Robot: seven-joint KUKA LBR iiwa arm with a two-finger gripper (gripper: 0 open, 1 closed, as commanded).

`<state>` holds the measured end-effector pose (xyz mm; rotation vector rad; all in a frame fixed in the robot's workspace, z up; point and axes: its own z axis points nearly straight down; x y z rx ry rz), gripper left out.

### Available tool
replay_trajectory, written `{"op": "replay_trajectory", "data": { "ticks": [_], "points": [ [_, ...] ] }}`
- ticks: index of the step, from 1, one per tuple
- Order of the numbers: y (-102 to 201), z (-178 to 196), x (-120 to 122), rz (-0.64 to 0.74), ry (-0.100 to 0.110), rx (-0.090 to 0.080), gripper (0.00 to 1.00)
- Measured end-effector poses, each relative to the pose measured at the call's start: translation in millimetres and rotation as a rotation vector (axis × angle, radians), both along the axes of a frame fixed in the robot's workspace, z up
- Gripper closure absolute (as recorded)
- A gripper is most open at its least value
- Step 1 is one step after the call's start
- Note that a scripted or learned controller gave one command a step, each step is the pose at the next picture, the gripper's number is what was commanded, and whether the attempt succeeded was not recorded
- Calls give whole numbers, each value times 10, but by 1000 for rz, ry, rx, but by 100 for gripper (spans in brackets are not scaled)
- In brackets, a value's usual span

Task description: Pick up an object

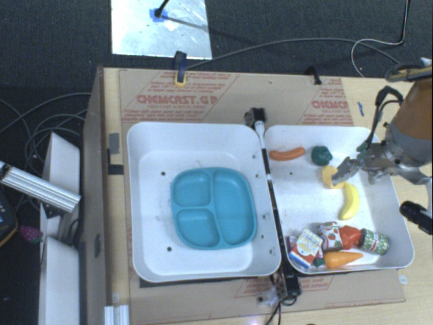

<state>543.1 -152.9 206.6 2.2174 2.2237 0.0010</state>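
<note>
Camera view puts my end effector [346, 168] low in the right bin [298, 195], its grip state unclear, beside a banana [349, 202], so nothing is lifted and the pick remains.

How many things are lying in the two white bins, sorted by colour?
Blue: 1, the divided plate
Orange: 2, the sausage and the carrot
Green: 1, the round lump
Yellow: 2, the banana and a small piece beside the gripper
Mixed colours: 3, the carton, the can and the bottle
Total: 9
</note>
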Motion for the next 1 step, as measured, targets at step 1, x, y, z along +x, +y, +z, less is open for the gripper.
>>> {"op": "replay_trajectory", "data": {
  "ticks": [1],
  "points": [
    [-179, -1014, 29, -2, -6, -4, 0]
  ]
}}
